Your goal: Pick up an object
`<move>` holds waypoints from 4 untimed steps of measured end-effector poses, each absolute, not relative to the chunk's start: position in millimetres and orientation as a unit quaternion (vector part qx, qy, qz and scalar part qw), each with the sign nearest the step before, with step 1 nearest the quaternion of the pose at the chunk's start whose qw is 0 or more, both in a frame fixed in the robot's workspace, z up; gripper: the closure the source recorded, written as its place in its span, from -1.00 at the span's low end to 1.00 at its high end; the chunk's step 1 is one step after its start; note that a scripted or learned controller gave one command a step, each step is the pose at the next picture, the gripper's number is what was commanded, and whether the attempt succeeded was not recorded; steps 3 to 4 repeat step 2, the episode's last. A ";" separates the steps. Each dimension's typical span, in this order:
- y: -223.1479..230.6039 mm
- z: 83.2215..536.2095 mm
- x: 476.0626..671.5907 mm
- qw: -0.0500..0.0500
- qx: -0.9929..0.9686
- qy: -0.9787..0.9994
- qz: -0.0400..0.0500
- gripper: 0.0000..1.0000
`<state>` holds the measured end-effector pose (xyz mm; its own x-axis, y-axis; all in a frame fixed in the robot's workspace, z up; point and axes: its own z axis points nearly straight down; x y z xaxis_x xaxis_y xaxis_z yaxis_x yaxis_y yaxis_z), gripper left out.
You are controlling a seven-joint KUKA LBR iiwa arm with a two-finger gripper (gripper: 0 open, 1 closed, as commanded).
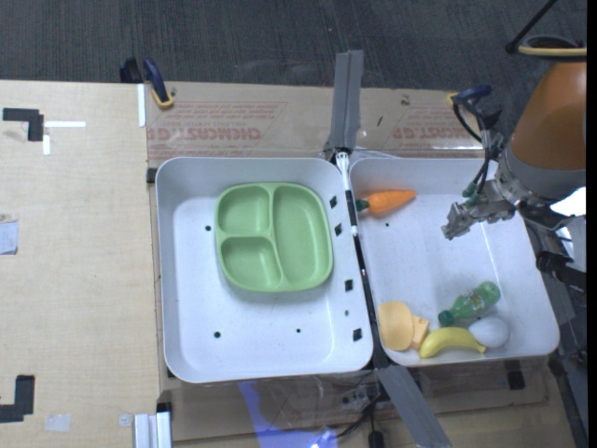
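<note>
The jaws hang over the right bin, a small grey metal cluster below the arm's rounded orange band; whether they are spread or pressed together cannot be told, and nothing shows between them. To their left, near the bin's far corner, lies a tapered orange carrot with a green stub. Nearer the camera from the jaws, against the near wall, sit a translucent green bottle on its side, a smooth white egg-shaped piece just beside it, a curved glossy yellow banana touching that, and a flat pale-orange rounded piece at the banana's left end. Well to the left of the jaws, the other smooth white bin holds a matte green plate with three compartments and rounded corners. Both bins rest on a pale wood tabletop.
</note>
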<state>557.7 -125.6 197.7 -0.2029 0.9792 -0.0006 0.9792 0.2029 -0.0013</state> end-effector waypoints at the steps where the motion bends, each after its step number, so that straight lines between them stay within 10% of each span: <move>1: -109.3 91.2 506.8 0.000 -0.630 -0.777 0.000 1.00; 2: -23.4 190.9 530.7 0.000 -0.663 -0.748 0.001 1.00; 4: -23.4 190.9 530.7 0.000 -0.663 -0.748 0.001 1.00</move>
